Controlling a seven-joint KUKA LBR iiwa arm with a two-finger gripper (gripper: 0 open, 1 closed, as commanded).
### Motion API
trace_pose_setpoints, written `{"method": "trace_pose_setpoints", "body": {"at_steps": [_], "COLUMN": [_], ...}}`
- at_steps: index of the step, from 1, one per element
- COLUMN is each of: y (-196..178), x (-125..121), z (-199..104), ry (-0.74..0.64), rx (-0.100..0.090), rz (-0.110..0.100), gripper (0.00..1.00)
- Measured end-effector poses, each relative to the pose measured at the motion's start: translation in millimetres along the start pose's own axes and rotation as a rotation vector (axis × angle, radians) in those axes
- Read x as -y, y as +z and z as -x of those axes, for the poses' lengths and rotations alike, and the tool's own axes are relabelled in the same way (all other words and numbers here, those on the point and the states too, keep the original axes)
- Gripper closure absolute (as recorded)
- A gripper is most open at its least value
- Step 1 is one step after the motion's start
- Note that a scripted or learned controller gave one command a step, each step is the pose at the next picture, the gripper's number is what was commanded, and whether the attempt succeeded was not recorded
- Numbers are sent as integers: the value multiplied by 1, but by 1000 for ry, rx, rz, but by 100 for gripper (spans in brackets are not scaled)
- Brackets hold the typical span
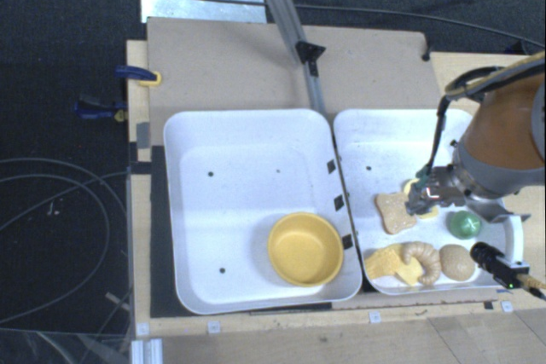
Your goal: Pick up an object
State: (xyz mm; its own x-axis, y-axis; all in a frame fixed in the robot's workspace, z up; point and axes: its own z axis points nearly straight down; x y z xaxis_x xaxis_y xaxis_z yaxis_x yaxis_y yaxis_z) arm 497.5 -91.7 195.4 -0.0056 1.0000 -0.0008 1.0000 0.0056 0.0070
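- Gripper (424, 198) sat low in the right bin (375, 136), at the right edge of a tan toast-shaped piece (395, 212).
- Couldn't tell from this view how the hand was set, wide or narrow; it read as a dark, blurry cluster from above. Nothing visibly held.
- A bit of yellow (422, 183) showed just beside the gripper's upper edge; too small to tell what it was.
- The toast-shaped piece lay flat on the bin floor, touching or just under the gripper tip. Can't tell which.
- Green ball (465, 224) was just right of the gripper, near the bin's right wall.
- Along the bin's front edge: yellow wedge (391, 264), croissant-like piece (422, 258) and a brown round lump (456, 262), packed close together, some touching.
- Arm (503, 141), grey wrist with orange band above, came in from the right and covered the bin's right side.
- Left bin (247, 136) held one yellow bowl (304, 248), upright, near the front right corner. Well apart from the gripper.
- Step, as I judged it: descent/grasp attempt on the toast-shaped piece, likely target given proximity. No lift yet.
- Next move called for: get a grip on the piece's edge, then lift straight up. A flat thin object on a bin floor is a slip risk; the green ball nearby could get nudged.
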Motion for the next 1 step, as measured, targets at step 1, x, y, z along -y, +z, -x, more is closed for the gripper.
{"method": "trace_pose_setpoints", "body": {"at_steps": [1], "y": [-54], "x": [-3], "z": [0], "ry": [0], "rx": [1], "rz": [2], "gripper": [100]}}
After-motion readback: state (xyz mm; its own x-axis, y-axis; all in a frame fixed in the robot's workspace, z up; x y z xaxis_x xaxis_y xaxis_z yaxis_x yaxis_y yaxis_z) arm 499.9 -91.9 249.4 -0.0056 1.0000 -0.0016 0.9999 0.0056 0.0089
